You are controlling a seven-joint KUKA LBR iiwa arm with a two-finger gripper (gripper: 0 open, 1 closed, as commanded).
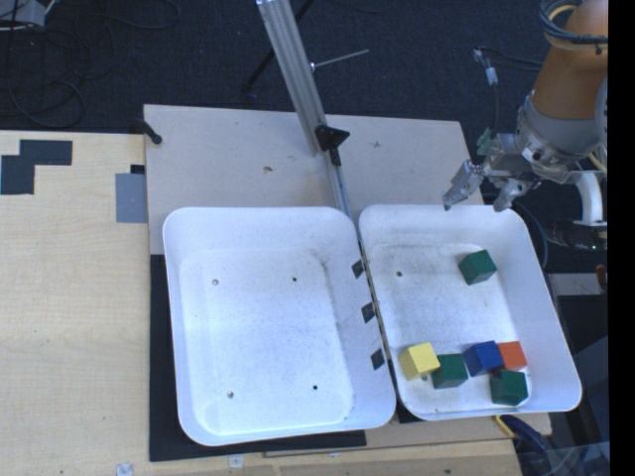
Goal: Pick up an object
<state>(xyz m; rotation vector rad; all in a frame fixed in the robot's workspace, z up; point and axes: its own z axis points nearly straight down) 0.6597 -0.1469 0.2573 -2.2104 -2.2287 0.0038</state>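
My gripper (483, 194) hangs open above the back rim of the right bin (556, 310), its two fingers spread apart with nothing between them. A green cube (477, 266) lies alone in the bin's back half, below and slightly in front of the gripper. Along the bin's front edge sits a cluster: a yellow cube (419, 360), a green cube (449, 370), a blue cube (483, 357), an orange cube (512, 354) and another green cube (509, 387).
The left bin (189, 296) stands beside the right one, joined by black clips (367, 311). A slanted aluminium rail (298, 77) rises behind the bins. A wooden bench top (69, 296) lies to the left.
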